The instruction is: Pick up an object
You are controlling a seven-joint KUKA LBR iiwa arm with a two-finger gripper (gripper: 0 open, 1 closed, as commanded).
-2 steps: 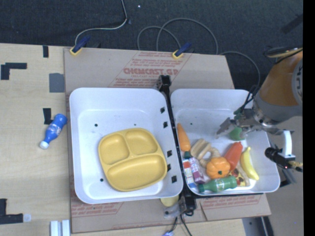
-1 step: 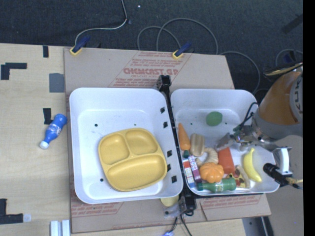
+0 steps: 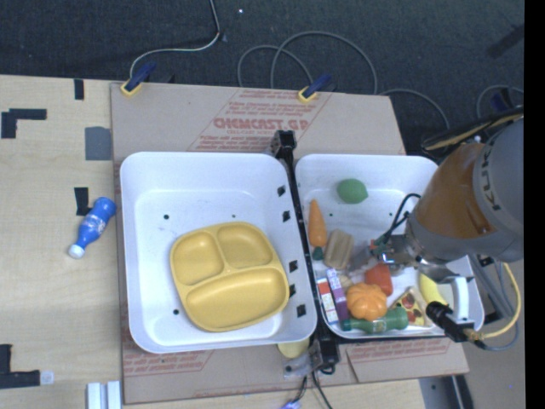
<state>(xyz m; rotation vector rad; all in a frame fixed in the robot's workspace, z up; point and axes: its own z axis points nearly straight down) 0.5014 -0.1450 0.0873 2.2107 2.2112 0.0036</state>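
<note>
Clutter is gathered in the right bin (image 3: 387,167), toward the bench's near edge: a small orange pumpkin (image 3: 367,301), a red tomato-like piece (image 3: 379,276), a green bottle (image 3: 385,321), a yellow banana (image 3: 432,292), a purple-and-white box (image 3: 336,293) and a tan block (image 3: 338,248). A carrot (image 3: 316,222) is laid along the wall shared by the bins, and a green ball (image 3: 351,191) is set apart near the far wall. The jaws (image 3: 381,251) are lowered over the clutter just above the red piece; whether they are apart or together cannot be told. A yellow divided plate (image 3: 228,274) is seated in the left bin (image 3: 140,186). A blue bottle (image 3: 92,225) is lying on the bench toward its left edge.
</note>
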